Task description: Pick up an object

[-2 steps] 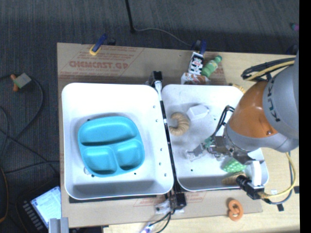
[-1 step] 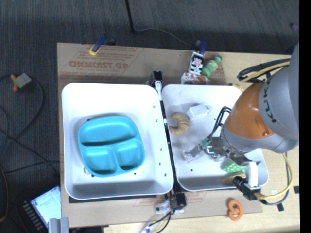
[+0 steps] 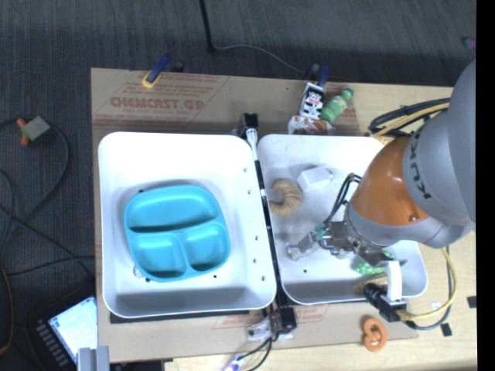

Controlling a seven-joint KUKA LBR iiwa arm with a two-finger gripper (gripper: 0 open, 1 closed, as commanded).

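Gripper (image 3: 309, 242) position: low inside the right bin (image 3: 402, 288), reaching in from the right beneath the grey arm (image 3: 464, 168) and its orange band (image 3: 390, 192). Finger state: cannot be determined from this view; the metal tip is small and partly covered by the wrist.

Objects in the right bin, relative to the gripper:
- Tan ring-shaped object (image 3: 285, 195): up and slightly left of the gripper, near it but apart, lying close to the divider between the bins.
- White block (image 3: 315, 178): above the gripper, just right of the tan ring-shaped object.
- Green object (image 3: 370, 267): right of and slightly below the gripper, partly hidden under the wrist. Contact with the gripper cannot be confirmed.

No object is visibly seated between the fingers.

Objects in the left bin (image 3: 116, 168), relative to the gripper:
- Blue divided tray (image 3: 176, 230): well to the left, across the divider, lying flat with three compartments facing up.

Objects outside the bins, relative to the gripper:
- Green and white toy (image 3: 323, 107): well above, on the bench (image 3: 193, 103) beyond the far rim of the right bin.
- Blue clamp (image 3: 157, 70): far up and left, at the bench edge.
- Orange ring (image 3: 374, 332): below and right, on the bench past the near rim.
- Yellow cables (image 3: 402, 116): up and right, running toward the arm.
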